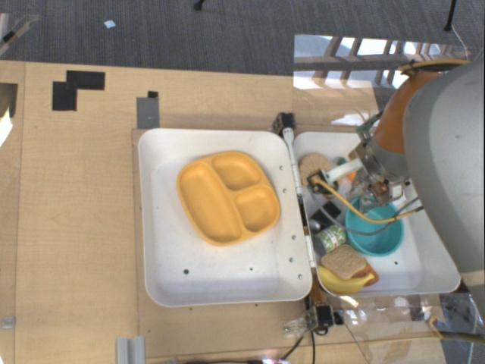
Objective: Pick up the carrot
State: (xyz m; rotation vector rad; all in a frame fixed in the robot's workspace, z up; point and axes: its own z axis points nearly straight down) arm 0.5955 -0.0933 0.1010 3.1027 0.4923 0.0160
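Observation:
In the right bin [424, 268], a short orange piece that looks like the carrot [336, 174] lies near the far left, just left of the wrist and partly hidden by it. My gripper [371, 194] hangs low over the far rim of a teal bowl [377, 235], right of the orange piece. The grey arm with its orange band [394, 123] covers the bin's right side. Nothing can be seen held in the gripper.
A yellow divided plate [227, 196] lies in the left bin [163, 271]. The right bin also holds a brown round bun [314, 164], a small black thing [323, 215], a green can [331, 238], a sandwich [346, 262] and a banana [345, 280].

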